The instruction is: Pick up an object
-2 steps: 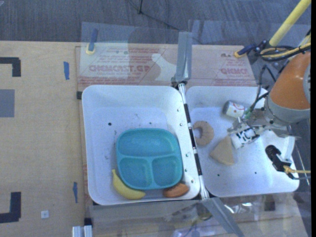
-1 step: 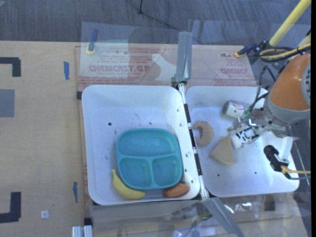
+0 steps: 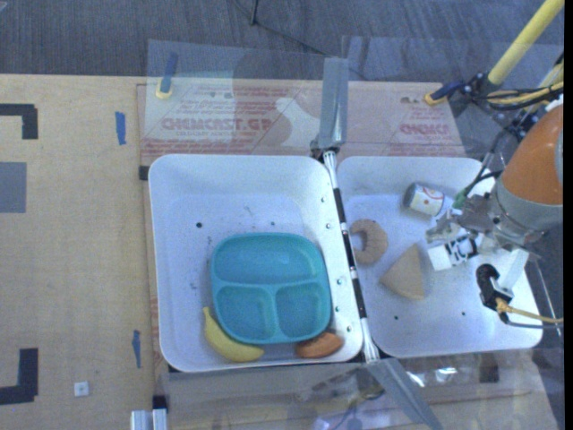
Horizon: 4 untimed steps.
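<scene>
- Right bin (image 3: 421, 330): tan wedge (image 3: 407, 274) lies near its middle, just beside the gripper (image 3: 450, 247); jaw state cannot be told.
- Wedge looks light and soft; grip across its narrower sides.

Even, soft overhead light, faint shadows under the items, mild glare on the white bins (image 3: 170, 186), slightly grainy picture.
</scene>
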Each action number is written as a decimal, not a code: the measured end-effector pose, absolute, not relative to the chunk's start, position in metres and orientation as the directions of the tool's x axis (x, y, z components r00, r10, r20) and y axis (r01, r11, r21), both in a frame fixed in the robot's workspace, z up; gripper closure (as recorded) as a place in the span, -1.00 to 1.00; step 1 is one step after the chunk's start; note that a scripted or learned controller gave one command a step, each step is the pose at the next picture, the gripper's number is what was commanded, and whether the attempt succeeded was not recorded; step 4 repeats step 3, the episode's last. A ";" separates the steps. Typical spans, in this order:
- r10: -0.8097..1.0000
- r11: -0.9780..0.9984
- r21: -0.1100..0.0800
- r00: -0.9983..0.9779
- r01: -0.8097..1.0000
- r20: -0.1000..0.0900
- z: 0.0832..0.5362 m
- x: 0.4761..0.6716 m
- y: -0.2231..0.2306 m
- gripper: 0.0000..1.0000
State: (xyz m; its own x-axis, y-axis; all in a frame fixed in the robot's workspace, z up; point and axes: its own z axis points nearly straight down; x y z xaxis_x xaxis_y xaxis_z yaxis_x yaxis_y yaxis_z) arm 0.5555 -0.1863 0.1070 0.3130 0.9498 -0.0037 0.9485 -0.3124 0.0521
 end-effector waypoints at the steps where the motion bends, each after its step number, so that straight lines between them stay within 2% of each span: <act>1: 0.943 -0.333 0.002 0.333 0.943 -0.001 0.086 0.646 -0.161 -1.00; 2: 0.945 -0.328 0.005 0.328 0.945 -0.003 0.099 0.648 -0.159 1.00; 3: 0.991 -0.137 0.002 0.137 0.991 -0.001 0.270 0.668 -0.102 1.00; 4: 0.991 -0.137 0.002 0.137 0.991 -0.001 0.270 0.668 -0.102 1.00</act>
